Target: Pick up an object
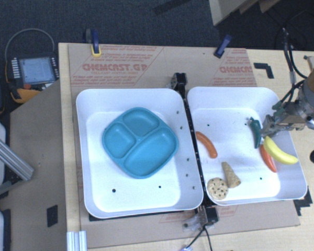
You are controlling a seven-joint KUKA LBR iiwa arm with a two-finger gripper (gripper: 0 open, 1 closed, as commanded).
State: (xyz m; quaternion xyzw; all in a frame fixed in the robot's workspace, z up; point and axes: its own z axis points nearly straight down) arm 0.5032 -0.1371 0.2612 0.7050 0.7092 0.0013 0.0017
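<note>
Over right bin, near its right wall, gripper hangs just above banana and carrot, probably lined up for grab there. Finger spread: cannot tell; nothing visibly held. Sausage, cone, cookie lie loose mid-bin, well apart from gripper. Blue plate sits in left bin. Cardboard under bins reads "CHEMCAST GP".

Blue clamp on cardboard sheet; pendant screen left, possibly lit.
</note>
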